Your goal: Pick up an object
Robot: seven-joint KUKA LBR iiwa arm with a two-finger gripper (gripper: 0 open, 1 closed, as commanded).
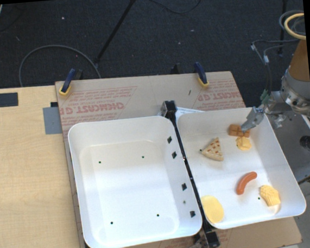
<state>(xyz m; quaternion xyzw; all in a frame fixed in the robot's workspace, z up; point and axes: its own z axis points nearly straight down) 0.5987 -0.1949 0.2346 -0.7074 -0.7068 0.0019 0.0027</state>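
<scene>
Reaching in from your right, the gripper sits over the right bin, its fingers between a brown piece and a yellow piece; whether they are apart or together cannot be told. Nearby lie a pizza slice, sausage and corn.

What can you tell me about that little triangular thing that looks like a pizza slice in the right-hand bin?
The pizza slice looks like a small toy wedge, probably plastic, tan to pale yellow with a few red dots like toppings. It lies flat on the floor of the right bin, in the bin's upper left part, near the divider between the two bins. One corner points left toward that divider, and the wider edge faces right. Nothing touches it: the small yellow piece to its right sits apart, and the gripper is farther right, clear of it.
</scene>
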